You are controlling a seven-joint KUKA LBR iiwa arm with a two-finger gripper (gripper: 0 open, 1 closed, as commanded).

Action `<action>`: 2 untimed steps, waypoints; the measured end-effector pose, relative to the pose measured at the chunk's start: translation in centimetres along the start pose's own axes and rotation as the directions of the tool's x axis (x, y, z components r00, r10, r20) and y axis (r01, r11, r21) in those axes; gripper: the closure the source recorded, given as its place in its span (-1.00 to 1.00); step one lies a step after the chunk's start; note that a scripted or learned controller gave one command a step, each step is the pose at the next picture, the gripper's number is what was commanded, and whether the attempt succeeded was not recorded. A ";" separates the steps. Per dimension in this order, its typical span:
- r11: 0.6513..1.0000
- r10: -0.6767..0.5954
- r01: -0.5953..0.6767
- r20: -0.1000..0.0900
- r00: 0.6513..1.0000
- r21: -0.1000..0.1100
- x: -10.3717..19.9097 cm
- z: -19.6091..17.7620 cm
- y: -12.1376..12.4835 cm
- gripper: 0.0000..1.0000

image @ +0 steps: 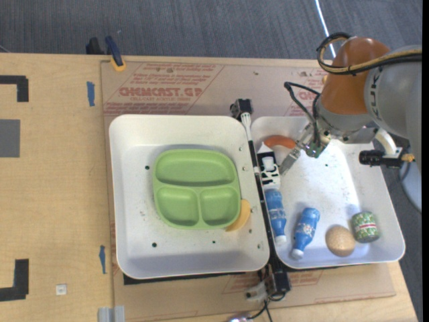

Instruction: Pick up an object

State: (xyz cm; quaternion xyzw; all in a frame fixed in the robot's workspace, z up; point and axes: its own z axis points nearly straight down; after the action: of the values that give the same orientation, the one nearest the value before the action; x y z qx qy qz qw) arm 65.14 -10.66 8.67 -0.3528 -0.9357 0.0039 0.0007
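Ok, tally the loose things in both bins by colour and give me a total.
Green: 2, the divided plate and the small ball
Blue: 2, the bottle by the divider and the bottle beside it
Yellow: 1, the banana
Tan: 1, the egg-shaped piece
Orange: 1, the piece near the gripper
Total: 7

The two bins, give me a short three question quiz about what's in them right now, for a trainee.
1. True or false: the green divided plate lies in the left bin.
2. Which lies nearest the right bin's front right corner?
A. orange object
B. green patterned ball
C. blue bottle
3. Fill in: the end effector hovers over the ____ bin.

Key:
1. True.
2. B; the tan ball sits just left of it.
3. Right, near its back left part.
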 end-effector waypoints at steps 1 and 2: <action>0.990 -0.140 0.140 0.005 0.990 -0.006 6.2 -1.6 -4.1 -1.00; 0.999 -0.052 0.052 0.006 0.999 -0.011 12.5 0.0 -10.6 -1.00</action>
State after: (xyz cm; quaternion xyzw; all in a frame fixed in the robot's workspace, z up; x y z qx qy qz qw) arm 48.73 -10.36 8.71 -0.3283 -0.9446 -0.0004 -0.0039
